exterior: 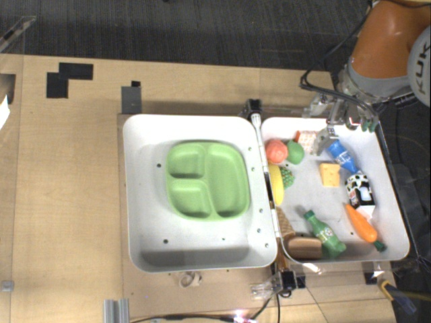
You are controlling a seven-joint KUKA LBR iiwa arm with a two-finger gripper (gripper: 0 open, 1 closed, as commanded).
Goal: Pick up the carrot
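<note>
Left bin (pixel 135 200), well left of the gripper: a green divided plate (pixel 205 179) lies flat in its middle, three compartments showing.

Right bin (pixel 397 227), under the gripper and running toward the camera from it. Along its left wall, left of the gripper and a little nearer the camera: a red tomato-like ball (pixel 275 151) touching a green round piece (pixel 295 153), with a yellow banana (pixel 276 184) just below them. Farther toward the camera, at the near-left corner: a brown bread-like piece (pixel 304 247) beside a green bottle (pixel 323 233) lying tilted.

Nearer the gripper: a yellow cheese-like square (pixel 329 174), flat. A blue bottle (pixel 341 156) lies just beside the fingers, toward the camera. Beyond it, a black-and-white carton (pixel 360 191).

The carrot (pixel 362 225), orange with green end, lies slanted by the bin's right wall, well apart from the gripper, toward the camera.

Gripper (pixel 331 134) hangs over the bin's far edge; cannot tell whether it stands apart or together. Nothing visibly between its tips.
</note>
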